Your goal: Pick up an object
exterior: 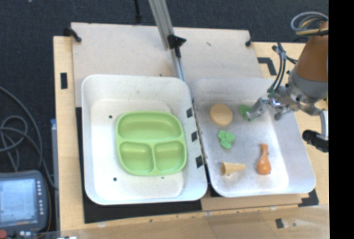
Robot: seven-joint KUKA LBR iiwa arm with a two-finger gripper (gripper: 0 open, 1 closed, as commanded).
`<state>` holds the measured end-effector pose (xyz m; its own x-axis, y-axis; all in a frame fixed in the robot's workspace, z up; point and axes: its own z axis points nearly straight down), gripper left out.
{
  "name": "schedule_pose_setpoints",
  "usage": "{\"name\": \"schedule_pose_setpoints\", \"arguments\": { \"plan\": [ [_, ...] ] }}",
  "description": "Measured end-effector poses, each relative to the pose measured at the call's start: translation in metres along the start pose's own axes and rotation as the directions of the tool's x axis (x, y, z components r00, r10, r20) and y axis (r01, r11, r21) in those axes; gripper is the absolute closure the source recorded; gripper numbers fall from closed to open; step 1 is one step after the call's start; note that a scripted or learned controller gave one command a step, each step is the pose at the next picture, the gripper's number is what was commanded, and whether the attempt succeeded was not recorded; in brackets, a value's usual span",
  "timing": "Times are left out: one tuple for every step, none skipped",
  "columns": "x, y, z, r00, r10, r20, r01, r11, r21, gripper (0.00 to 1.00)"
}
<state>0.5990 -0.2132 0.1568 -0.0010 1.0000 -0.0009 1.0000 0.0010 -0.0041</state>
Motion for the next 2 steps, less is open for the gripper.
{"name": "schedule_pose_setpoints", "arguments": {
  "plan": [
    [-0.001,-0.001,0.053,1.000,0.002,0.000,-0.002,1.000,0.000,0.00],
    [-0.002,0.001,0.037,1.000,0.005,0.003,-0.005,1.000,-0.009,1.00]
  ]
}}
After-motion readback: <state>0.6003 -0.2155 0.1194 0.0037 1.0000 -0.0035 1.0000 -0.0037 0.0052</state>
